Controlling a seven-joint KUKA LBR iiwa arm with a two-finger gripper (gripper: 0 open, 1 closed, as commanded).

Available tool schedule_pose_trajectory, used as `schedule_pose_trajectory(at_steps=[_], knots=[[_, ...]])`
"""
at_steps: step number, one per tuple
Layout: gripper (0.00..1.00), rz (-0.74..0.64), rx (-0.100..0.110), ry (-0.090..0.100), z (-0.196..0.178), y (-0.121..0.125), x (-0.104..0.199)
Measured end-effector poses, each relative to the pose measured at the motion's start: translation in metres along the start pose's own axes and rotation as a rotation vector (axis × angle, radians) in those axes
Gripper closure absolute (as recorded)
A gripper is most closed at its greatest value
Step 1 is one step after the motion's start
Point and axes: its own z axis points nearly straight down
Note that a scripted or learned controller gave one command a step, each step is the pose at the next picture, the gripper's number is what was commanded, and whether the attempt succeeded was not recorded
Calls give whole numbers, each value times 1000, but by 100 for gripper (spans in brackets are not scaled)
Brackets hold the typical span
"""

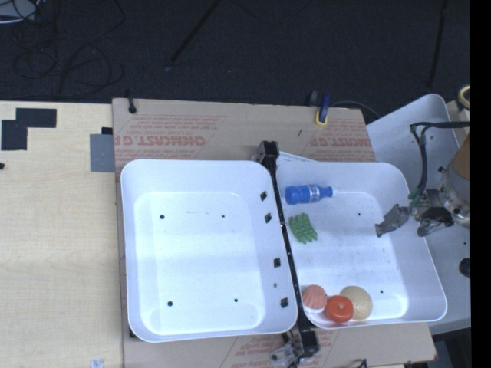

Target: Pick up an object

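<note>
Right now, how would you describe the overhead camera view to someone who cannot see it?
A robot gripper hangs over the right bin's right edge, holding nothing. That bin holds a blue bottle, a green toy and three small round things in its near corner. A left bin sits beside it.

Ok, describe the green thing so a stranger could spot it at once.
Look in the right bin, near the divider between the bins. Just below the blue bottle lies the green toy, alone: small, knobbly, the sole green item.

two white bins (pixel 138 205) sit side by side on a cardboard sheet (pixel 192 133), a yellow-and-blue clamp (pixel 322 111) at its far edge.
</note>
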Motion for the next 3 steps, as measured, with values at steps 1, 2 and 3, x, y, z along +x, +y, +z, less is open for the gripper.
schedule_pose_trajectory(at_steps=[1,2,3], knots=[[100,-5,1,5,-10,1,4],[100,-13,-1,4,127,-21,106],[100,-4,2,8,111,-20,102]])
